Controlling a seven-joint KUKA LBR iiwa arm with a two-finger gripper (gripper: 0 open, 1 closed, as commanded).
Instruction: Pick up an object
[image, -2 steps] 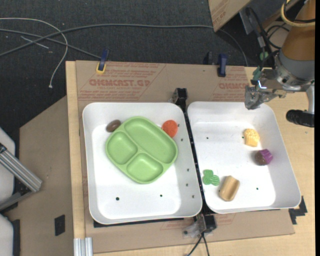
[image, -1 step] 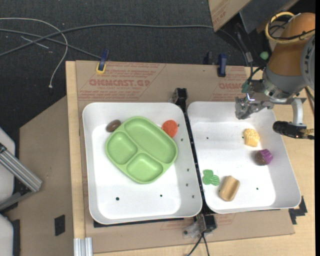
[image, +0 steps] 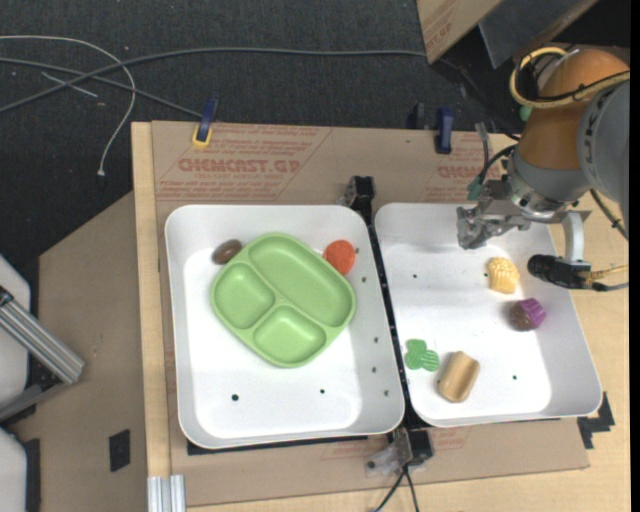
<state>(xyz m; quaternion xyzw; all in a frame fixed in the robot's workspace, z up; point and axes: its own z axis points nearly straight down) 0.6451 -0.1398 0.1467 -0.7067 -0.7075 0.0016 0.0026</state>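
Note:
The right bin (image: 420, 232) holds a yellow corn-like piece (image: 502, 275), a purple object (image: 526, 314), a green leafy toy (image: 420, 355) and a tan cylinder (image: 458, 377). My gripper (image: 478, 233) hangs over the far part of that bin, left of and slightly beyond the yellow piece, with nothing visible between its fingers. In the left bin (image: 200, 380) a green divided plate (image: 283, 298) lies with a brown object (image: 228, 251) at its far left and an orange-red object (image: 341, 256) at its far right.
The bins sit on a cardboard sheet (image: 260, 160) held by two blue clamps (image: 206, 121). A black clip (image: 360, 190) stands between the bins at the far edge. The arm (image: 565, 120) looms over the right bin's far right corner.

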